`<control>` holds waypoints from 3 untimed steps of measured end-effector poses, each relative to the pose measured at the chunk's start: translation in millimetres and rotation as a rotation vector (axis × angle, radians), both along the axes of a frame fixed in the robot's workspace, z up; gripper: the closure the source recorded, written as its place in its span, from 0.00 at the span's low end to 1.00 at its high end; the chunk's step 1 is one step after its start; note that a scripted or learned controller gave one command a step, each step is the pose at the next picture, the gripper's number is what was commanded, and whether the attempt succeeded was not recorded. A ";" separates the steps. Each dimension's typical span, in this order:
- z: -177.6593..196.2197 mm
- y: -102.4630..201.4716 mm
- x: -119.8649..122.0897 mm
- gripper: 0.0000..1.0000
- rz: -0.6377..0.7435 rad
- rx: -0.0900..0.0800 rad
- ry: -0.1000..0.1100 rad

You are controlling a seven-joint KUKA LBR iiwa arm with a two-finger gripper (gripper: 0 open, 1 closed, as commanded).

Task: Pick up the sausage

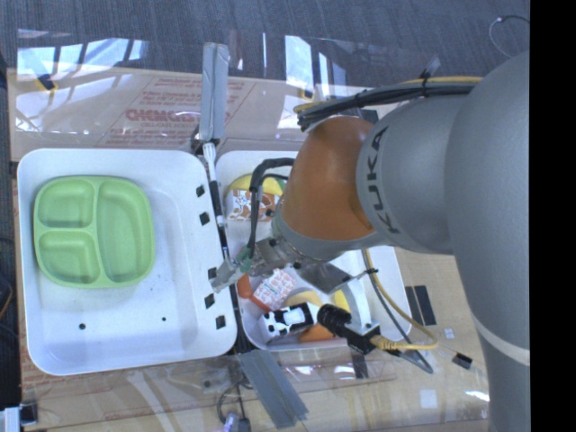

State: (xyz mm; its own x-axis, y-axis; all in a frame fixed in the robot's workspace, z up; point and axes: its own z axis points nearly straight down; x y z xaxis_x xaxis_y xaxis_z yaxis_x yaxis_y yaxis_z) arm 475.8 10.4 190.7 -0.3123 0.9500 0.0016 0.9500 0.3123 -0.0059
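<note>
My gripper (241,266) reaches down into the right bin (382,268), close to its left wall, below the arm's orange band (319,183). Right under the gripper lies a small reddish-orange piece (244,287) that may be the sausage; only part of it shows, and I cannot tell whether the gripper touches it. The wrist and arm hide much of this bin.
Near the gripper lie a red-and-white patterned packet (274,286), a yellow item (313,301), a black-and-white item (292,316) and an orange one (315,333). A yellow item (243,185) and a printed packet (243,205) lie farther back. The left bin (180,322) holds a green divided plate (93,231).
</note>
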 end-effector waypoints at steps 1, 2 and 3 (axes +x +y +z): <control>0.8 -91.6 13.0 0.00 0.071 0.001 -0.004; 10.6 -91.0 13.7 1.00 0.076 0.001 -0.003; 10.6 -90.9 13.7 0.00 0.076 0.000 -0.003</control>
